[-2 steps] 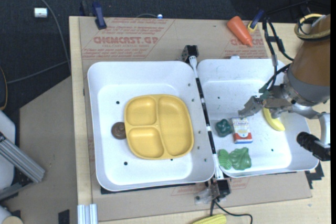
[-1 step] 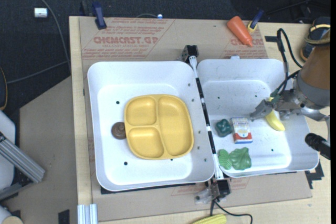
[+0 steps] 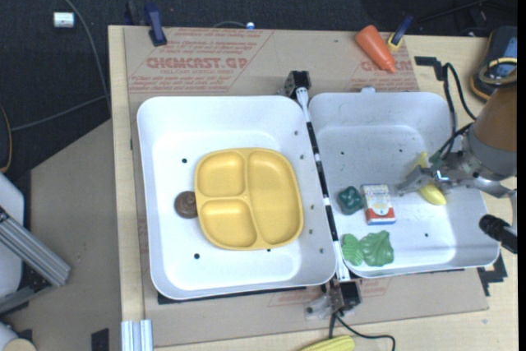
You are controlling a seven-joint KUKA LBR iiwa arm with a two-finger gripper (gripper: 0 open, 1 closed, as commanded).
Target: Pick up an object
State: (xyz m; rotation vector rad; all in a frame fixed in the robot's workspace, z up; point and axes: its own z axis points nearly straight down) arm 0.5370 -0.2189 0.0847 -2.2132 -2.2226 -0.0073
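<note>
The right bin [image 3: 370,115] holds several small objects. A dark green piece [image 3: 351,199] lies next to a white and red box [image 3: 378,205], and a light green leafy toy [image 3: 367,249] lies near the front wall. A yellow piece [image 3: 433,194] rests toward the bin's right side. My gripper [image 3: 422,177] reaches in from the right, low over the bin floor, just above and left of the yellow piece and touching or nearly touching it. The box is a short way to the gripper's left.
The left bin [image 3: 164,127] holds a yellow divided plate [image 3: 248,198] with a brown round object [image 3: 186,204] at its left edge. An orange carrot-like object [image 3: 376,49] lies on the bench behind the right bin. Cables run along the right side.
</note>
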